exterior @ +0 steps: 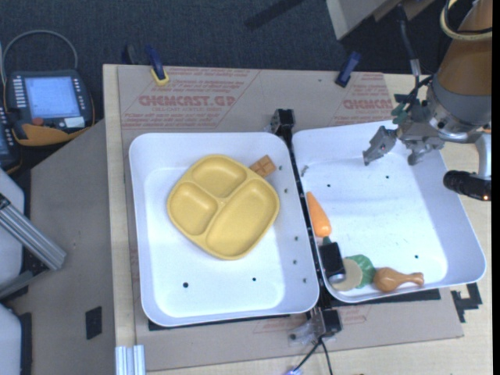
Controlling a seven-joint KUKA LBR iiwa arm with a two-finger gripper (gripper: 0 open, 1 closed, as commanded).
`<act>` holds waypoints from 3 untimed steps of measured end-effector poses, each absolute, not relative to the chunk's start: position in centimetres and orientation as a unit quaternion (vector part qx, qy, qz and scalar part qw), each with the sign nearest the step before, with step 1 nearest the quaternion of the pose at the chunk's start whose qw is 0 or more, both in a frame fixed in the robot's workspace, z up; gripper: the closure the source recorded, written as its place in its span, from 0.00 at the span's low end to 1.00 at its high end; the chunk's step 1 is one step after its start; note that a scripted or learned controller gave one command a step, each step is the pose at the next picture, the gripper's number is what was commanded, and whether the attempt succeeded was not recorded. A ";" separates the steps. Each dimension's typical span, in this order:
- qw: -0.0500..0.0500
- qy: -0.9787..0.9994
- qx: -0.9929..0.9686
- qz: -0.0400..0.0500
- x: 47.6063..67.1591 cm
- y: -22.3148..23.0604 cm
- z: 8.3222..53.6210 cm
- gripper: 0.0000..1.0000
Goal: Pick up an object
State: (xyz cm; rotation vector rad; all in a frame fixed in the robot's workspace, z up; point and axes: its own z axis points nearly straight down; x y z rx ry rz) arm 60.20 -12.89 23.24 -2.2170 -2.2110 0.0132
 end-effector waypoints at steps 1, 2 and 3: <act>0.000 -0.707 -0.707 0.000 60.5 -12.9 24.0 0.00; 0.001 -0.707 -0.707 0.001 61.2 -12.2 19.3 0.00; 0.003 -0.707 -0.707 0.002 60.6 -12.0 14.8 0.00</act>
